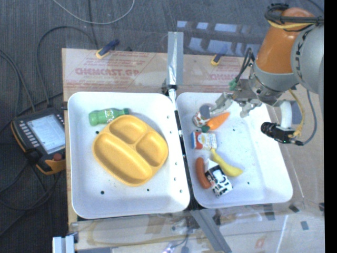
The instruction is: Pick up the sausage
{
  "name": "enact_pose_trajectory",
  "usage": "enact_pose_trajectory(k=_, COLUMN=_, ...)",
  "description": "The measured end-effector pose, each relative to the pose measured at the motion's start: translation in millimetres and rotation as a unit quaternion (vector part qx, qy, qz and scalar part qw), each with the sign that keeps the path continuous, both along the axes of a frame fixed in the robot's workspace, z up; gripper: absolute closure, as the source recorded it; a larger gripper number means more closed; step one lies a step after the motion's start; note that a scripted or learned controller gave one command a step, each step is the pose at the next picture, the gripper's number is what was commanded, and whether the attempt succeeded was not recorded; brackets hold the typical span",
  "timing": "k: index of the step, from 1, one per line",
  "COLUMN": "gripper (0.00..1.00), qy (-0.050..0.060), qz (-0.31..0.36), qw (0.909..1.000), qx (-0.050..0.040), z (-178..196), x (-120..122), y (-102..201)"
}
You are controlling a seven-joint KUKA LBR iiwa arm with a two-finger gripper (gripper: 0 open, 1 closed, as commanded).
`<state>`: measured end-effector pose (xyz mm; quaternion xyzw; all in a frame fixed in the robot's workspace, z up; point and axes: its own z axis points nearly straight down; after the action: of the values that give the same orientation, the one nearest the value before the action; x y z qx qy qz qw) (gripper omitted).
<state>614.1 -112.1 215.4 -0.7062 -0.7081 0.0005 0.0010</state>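
My gripper (235, 100) hovers over the right bin (274, 191), fingers spread wide and holding nothing.
Just beside them lies a tapered orange carrot (218, 120); the sausage (201, 172), a smooth red-brown cylinder, rests well apart near the bin's left wall, its long axis running toward the front edge, between that wall and a curved yellow banana (226, 164).

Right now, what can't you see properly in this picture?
- Gripper: its fingers blur together over the right bin, so open or shut is unclear.
- Item under the carrot: partly covered, too small to name.
- Small packet: label too tiny to read.
- Sausage: its lower end meets the black-and-white box; touching or not is unclear.
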Motion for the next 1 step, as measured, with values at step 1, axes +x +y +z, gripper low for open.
enact_pose_trajectory(k=1, gripper=0.0, qy=-0.011, qz=-0.016, qw=0.9998, qx=-0.0023, z=-111.5, x=-36.3, y=-40.0)
